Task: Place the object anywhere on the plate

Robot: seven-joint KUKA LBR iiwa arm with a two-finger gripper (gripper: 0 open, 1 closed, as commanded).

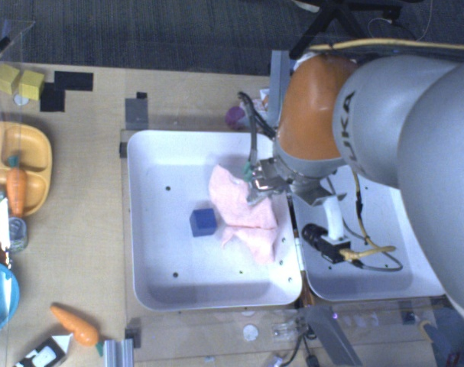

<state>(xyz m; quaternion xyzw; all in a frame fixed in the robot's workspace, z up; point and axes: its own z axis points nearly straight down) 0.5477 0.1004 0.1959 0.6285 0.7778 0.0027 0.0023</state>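
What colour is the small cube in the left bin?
The cube is blue, seen clearly in the camera view, beside the pink cloth.

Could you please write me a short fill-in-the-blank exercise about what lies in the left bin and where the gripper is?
1. The small cube in the left bin is ____ in colour.
2. The gripper hangs over a ____ cloth.
3. The cube lies to the camera view's ____ of the cloth.

Missing words: blue; pink; left.

A plain pale pink cloth (243,209) and solid blue cube (203,222) lie in the white bin (151,281); the bench (86,281) is tan.
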